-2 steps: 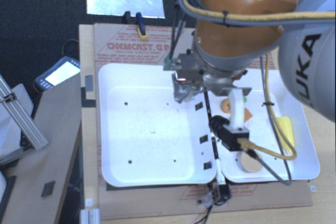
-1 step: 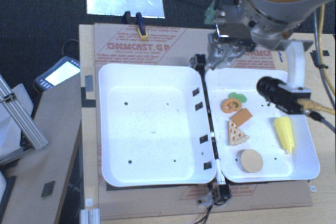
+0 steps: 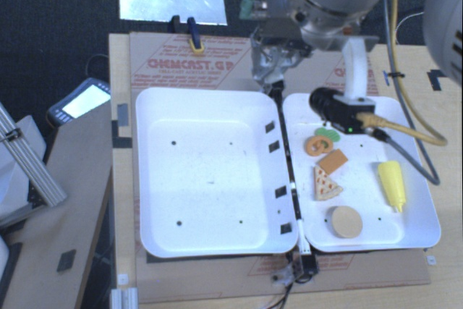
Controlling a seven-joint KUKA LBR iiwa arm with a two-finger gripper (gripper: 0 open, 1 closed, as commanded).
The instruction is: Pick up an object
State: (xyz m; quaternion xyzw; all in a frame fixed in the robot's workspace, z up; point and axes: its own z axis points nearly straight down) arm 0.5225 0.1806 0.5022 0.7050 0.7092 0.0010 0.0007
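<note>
**Gripper Position Relative to Candidate Objects**

The gripper (image 3: 273,77) hangs over the far rim of the bench, at the point where the left bin (image 3: 210,177) and the right bin (image 3: 427,228) meet. Whether it is released or clenched cannot be told from this view. Nothing is seen grasped in it.

All candidate objects lie in the right bin. From the gripper, every one of them lies toward the near side of the bench and toward the view's right. The coming move therefore probably calls for travel in that diagonal direction before any descent.

Objects, in order of nearness to the gripper:

- Orange ring (image 3: 315,146): small, round, with holes in it. It touches or nearly touches the green piece (image 3: 330,134) just behind it.
- Orange wedge (image 3: 333,161): flat and angular, just beside the ring on its near side.
- Pale triangular slice (image 3: 326,185): flat, with red spots, lying near the divide between the bins.
- Tan disc (image 3: 346,221): round and flat, near the bin's front wall.
- Yellow piece (image 3: 392,183): elongated, with its long axis running far to near. It lies well apart from the cluster, toward the view's right.

The ring is judged the shortest reach. The yellow piece stands clear of its neighbours.
</note>
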